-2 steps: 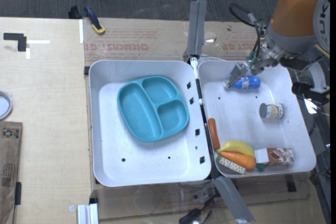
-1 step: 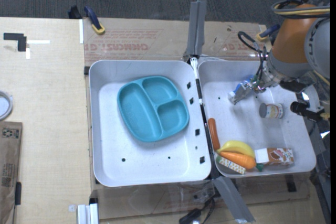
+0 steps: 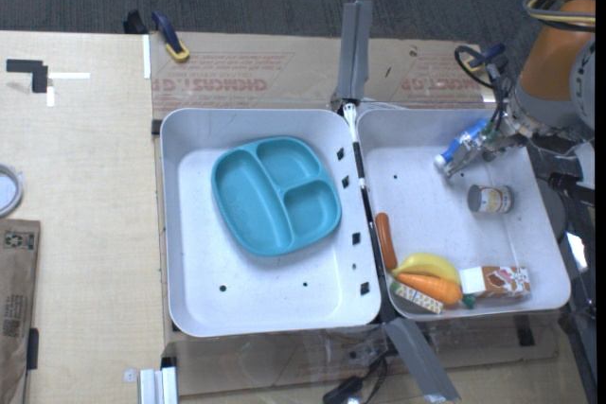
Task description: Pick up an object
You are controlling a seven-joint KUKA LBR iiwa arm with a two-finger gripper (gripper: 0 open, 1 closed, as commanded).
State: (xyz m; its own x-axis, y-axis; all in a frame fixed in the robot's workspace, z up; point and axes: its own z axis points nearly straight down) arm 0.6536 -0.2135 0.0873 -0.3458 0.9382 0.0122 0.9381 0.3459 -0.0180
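The gripper, jaw state not discernible, is poised just above the small can; descent is judged needed next.

Bright, even overhead light; white bins glare slightly, shadows are soft, and detail is mildly blurred throughout.

Single fixed camera above bench, angled down, both white bins in frame, arm entering right.
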